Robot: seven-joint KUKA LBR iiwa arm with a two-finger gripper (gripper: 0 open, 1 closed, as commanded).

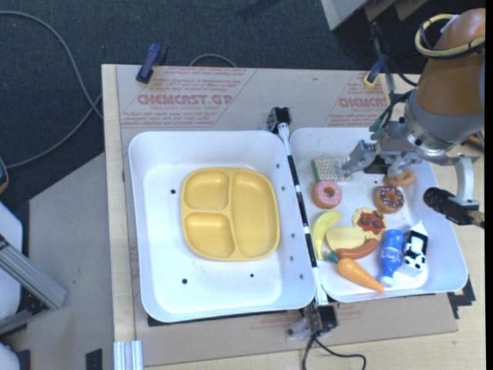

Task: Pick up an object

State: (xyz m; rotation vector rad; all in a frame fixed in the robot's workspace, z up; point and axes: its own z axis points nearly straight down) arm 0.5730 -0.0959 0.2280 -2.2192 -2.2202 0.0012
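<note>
Toys crowd the right bin (454, 272), and my tool (383, 159) hangs over that bin's far half, reaching in from the right under my grey wrist and orange band. Whether the tool is spread or pressed together I cannot tell; its dark parts blur into one another from this slant, and nothing shows gripped in it.

Just below the tool lies a small tan ring (401, 179), partly tucked under my wrist. Beside that, toward the near side, sits a chocolate donut (390, 199) with sprinkles. A pink-frosted donut (326, 194) lies nearer the divider between the bins, and a checkered green-and-white piece (327, 167) rests just beyond it, close to the tool's left side.

Closer to the near rim, a yellow banana (324, 225) curves along the divider, touching a pale bun with a sausage (353, 244). A red, star-like piece (370, 221) sits above the bun. An orange carrot (360, 274) lies slantwise at the near edge, with a blue bottle (390, 254) next to it and a black-and-white cow figure (415, 253) beside the bottle.

The left bin (154, 206) holds a yellow divided plate (229, 213) with three compartments, well apart from my tool. Both bins rest on the cardboard-covered surface (192, 99).
</note>
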